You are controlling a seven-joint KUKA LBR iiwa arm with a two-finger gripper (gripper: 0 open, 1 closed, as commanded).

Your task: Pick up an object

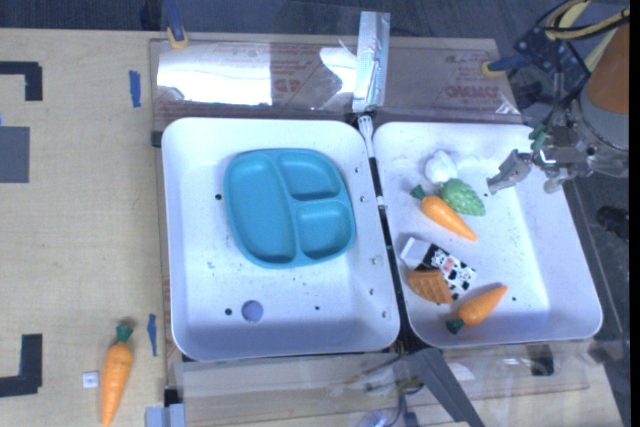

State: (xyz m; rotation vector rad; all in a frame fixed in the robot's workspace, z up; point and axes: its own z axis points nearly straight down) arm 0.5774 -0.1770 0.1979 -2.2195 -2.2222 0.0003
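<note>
The pale wooden table point(70, 215) carries two shallow white bins side by side. The left bin point(190, 215) holds a large blue divided plate point(290, 205) lying flat near its middle. The right bin point(540, 255) holds a cluster of small toy foods toward its left half. The grey arm point(605, 105) reaches in from the right, with its tool point(520, 170) hovering over the upper right part of the right bin; nothing sits between its fingers, and how far apart they stand cannot be told from this angle. Just left of the tool lie a white round piece point(438, 165) and a green leafy piece point(464, 197), touching an orange carrot point(447, 217) that lies at a slant. Below these sit a black-and-white spotted piece point(450, 267) beside a brown waffle-like piece point(430, 287), and a second carrot point(480, 305) near the bin's front edge. A third carrot point(116, 371) lies outside the bins, on the table's front left corner.
</note>
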